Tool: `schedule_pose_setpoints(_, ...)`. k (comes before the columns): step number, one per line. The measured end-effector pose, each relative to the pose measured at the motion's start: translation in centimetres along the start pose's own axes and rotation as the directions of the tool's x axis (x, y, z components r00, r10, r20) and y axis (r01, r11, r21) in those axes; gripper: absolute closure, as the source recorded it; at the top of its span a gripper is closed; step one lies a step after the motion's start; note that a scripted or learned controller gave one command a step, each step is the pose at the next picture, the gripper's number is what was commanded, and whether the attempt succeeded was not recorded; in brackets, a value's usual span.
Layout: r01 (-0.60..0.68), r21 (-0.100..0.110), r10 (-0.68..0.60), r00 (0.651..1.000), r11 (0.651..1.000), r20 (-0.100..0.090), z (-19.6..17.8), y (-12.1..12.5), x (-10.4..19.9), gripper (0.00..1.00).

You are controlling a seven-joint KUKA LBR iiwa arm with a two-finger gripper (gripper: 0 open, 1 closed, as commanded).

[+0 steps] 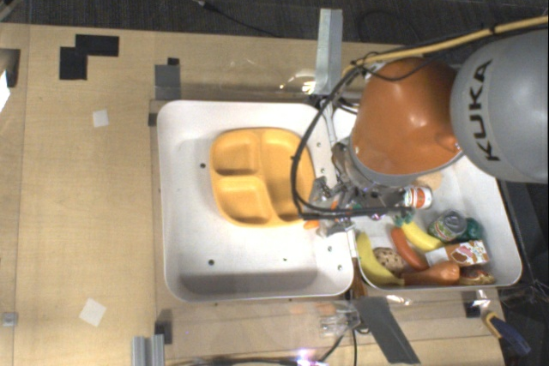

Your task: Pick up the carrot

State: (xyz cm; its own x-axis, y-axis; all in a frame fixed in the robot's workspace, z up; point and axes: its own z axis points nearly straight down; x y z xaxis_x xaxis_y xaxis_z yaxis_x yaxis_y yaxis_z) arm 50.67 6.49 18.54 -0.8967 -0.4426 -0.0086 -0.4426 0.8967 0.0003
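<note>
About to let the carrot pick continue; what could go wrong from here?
1. The gripper hangs over the rims between the bins, beside the yellow tray; descending there could strike a rim.
2. The right bin is crowded: the carrot touches a banana and packets, so a wrong item may get grabbed.

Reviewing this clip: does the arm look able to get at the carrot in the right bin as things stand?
Probably yes. The carrot lies exposed on top in the right bin, beside the bananas, with nothing covering it. The gripper hangs over the divider between the bins, a short move away.
</note>
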Motion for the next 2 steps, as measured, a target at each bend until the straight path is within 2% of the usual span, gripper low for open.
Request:
schedule_pose_setpoints(1, 0.032, 0.0, -0.032, 0.999, 0.999, 0.002, 0.0, 3.7, -2.9, 1.0)
schedule_pose_setpoints(2, 0.034, 0.002, -0.034, 0.999, 0.999, 0.011, -1.2, 3.7, -3.2, 1.0)
